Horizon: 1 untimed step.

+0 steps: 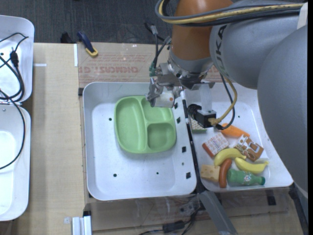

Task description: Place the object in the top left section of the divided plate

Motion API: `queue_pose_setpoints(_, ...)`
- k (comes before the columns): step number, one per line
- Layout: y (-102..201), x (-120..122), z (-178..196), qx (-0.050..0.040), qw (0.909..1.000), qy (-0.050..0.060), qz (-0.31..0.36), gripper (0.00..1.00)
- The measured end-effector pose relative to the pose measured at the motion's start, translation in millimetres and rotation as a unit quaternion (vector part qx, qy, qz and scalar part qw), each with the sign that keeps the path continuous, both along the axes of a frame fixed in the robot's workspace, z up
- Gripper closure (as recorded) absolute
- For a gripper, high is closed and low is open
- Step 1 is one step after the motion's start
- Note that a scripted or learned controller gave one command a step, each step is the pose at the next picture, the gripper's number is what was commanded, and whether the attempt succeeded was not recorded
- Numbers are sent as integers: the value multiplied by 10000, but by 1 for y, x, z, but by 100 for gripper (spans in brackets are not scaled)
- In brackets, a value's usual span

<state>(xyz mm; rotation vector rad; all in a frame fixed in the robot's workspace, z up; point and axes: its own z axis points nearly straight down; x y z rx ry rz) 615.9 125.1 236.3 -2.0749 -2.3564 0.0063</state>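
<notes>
a: where's the pincer [160, 98] from your seat?

b: i have it low over the far right corner of the green divided plate [145, 125], in the left bin [98, 146]. the wrist hides most of it, so i cannot tell if it is wide, narrow, or carrying anything.

a: and the object to be placed?

b: i can't pick out which one it is. there is something pale and small at the tip, but i won't call that a held thing. the loose items i can see lie in the right bin [274, 175]: a banana [234, 156], a green bottle [245, 178], a piece of cheese [209, 172], a carrot [234, 130], a sausage [224, 172] and some packets [215, 143]. all of those sit to the pincer's right and toward me.

a: so what does the next move turn on?

b: which section it hangs above. the plate has one long section on its left, running far to near, and two smaller ones on its right. the pincer hovers at the far small one. if top left means the far end of the long section, my guess is it needs to slide left across the ridge before letting anything go. if nothing is held, it has to go right to the pile first.
</notes>
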Motion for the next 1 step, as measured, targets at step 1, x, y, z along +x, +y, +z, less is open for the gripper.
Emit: queue_pose_setpoints(1, -1, 0, 0, -1, 10000, -3, -2, 0)
